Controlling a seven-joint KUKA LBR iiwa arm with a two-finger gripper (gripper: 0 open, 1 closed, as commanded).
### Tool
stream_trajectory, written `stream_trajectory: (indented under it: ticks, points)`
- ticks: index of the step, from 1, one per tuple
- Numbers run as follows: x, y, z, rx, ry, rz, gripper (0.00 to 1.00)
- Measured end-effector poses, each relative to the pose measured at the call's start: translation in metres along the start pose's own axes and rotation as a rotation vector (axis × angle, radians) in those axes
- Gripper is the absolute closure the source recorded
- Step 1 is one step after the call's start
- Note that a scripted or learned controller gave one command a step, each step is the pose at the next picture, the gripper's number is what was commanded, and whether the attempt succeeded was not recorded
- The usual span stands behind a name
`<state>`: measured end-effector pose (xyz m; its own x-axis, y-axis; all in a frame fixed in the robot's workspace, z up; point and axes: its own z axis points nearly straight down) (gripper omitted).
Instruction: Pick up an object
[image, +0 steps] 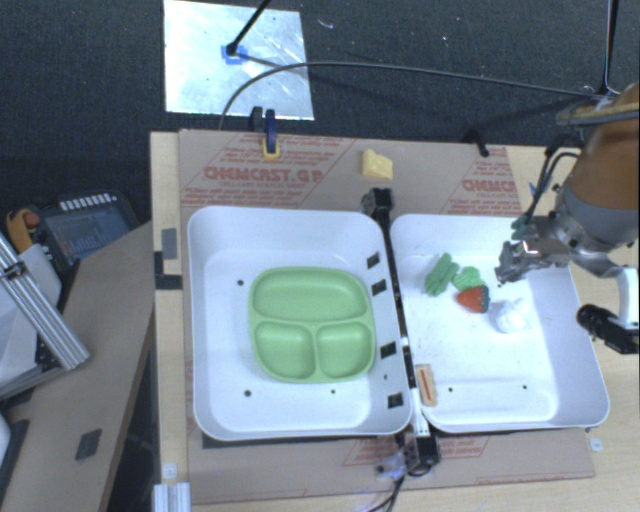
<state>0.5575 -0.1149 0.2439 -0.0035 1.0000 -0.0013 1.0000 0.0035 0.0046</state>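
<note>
In the right bin (520, 390) lie a green leafy toy (441, 273), a red strawberry-like toy (473, 297) just right of it, and a small white object (510, 318) further right. My gripper (507, 270) hangs over the right bin's upper right part, just above and right of the red toy. No object shows between its fingers, and the view does not tell whether they are open or shut.
The left bin (215, 300) holds a light green divided plate (309, 322). A small orange piece (426, 384) rests on the divider between the bins. A yellow block (377, 164) sits on the board behind the bins.
</note>
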Motion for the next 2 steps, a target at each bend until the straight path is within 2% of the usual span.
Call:
stream_trajectory:
  ticks: [1,2]
  points:
    - [0.061,0.003,0.001,0.003,0.003,-0.006,1.0]
    - [0.117,-0.013,0.006,0.005,0.003,-0.005,1.0]
